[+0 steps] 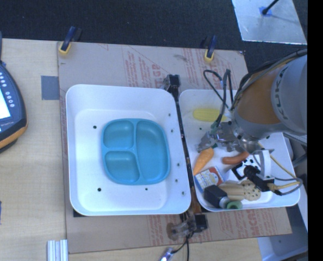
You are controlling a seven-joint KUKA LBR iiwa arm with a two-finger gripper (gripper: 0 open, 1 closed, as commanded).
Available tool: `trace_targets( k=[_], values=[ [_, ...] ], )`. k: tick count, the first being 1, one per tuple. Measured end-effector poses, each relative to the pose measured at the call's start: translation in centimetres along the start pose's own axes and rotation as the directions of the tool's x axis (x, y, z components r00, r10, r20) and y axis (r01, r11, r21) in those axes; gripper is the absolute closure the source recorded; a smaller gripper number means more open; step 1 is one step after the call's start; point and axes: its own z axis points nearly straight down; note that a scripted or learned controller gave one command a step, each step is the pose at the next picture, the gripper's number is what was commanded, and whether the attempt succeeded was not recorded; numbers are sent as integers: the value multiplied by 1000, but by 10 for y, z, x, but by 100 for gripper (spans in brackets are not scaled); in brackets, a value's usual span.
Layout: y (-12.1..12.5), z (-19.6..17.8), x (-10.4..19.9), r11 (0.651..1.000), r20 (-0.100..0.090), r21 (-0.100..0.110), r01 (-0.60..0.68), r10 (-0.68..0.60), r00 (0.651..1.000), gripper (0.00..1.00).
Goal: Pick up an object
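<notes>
- Objects to be picked: a small heap is seen in the right bin (pixel 292 200), made up of an orange carrot (pixel 203 159), a reddish sausage (pixel 235 158), a yellow piece (pixel 206 115) near the far wall, a small food packet (pixel 207 176), a dark cylinder with a green end (pixel 220 196) and a tan perforated piece (pixel 246 190). All of them are judged to lie on the bin floor; none is seen lifted.
- End effector (pixel 222 137): it is lowered into the right bin, just above and beside the carrot and the sausage. Its state cannot be told, since the wrist and cables hide the tip, and no object can be seen held in it.
- Progress: the descent toward the heap appears made, while the grasp and the lift are judged not yet done. The carrot and the sausage are taken as the likeliest targets, being nearest the tip.
- Arm (pixel 270 99): the grey body with its orange band is reached in from the right, over the far half of the right bin.
- Left bin (pixel 74 145): a blue divided plate (pixel 135 151) with three compartments is set near its middle.
- Surface: both bins are placed side by side on a brown sheet (pixel 150 64), held by two clamps (pixel 67 41) at its far edge, on a light wooden table (pixel 25 200).
- Surroundings: a handheld control pad (pixel 1 110) with a screen is laid at the table's left edge; dark floor is seen beyond the table.
</notes>
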Motion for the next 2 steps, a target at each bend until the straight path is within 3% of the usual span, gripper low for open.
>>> trace_targets(
  k=[1, 2],
  values=[
    [1, -10, -1, 1000, 2, 1, 3, -3, 1000, 100],
    [1, -10, -1, 1000, 2, 1, 4, -4, 1000, 0]
  ],
)
